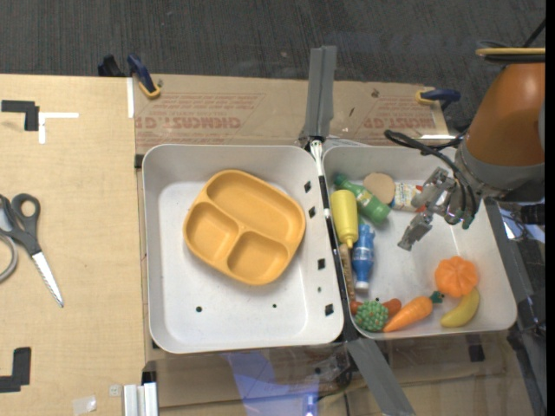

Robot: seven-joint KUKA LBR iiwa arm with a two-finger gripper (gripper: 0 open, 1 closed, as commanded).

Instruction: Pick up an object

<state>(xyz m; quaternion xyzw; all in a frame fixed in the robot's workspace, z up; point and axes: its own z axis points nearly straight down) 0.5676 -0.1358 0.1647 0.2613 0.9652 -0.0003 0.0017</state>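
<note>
Camera view: we are hovering our gripper, fingers apart and holding nothing, over the right bin, leaving the toy carrot and neighbours still unpicked.

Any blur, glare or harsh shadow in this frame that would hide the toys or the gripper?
Camera view: lighting is even and soft, with faint shadows under the yellow divided plate and the toy food. The gripper is slightly smeared, its outline hard to read. No strong glare on the white bins; the toy carrot and banana stay crisp. A bluish reflection sits below the bench edge.
</note>
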